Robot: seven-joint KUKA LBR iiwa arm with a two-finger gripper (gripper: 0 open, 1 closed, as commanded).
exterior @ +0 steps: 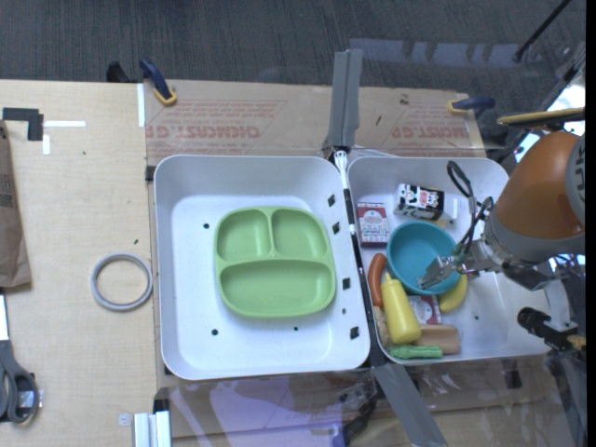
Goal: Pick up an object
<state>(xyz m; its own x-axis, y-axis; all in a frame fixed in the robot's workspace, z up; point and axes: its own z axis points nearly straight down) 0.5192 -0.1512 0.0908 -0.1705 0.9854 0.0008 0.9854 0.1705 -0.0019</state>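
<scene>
My gripper reaches in from the right and sits low over the right bin, at the lower right rim of a blue bowl. A yellow banana lies just under and to the right of it. A yellow bottle and a red sausage lie left of the bowl. Behind the bowl are a red and white box and a black and white carton. A tan bun and a green piece lie at the bin's front.
The left bin holds a green divided plate. A grey tape ring lies on the bench to the left, with a brown bag at the far left edge. A cardboard sheet lies behind the bins.
</scene>
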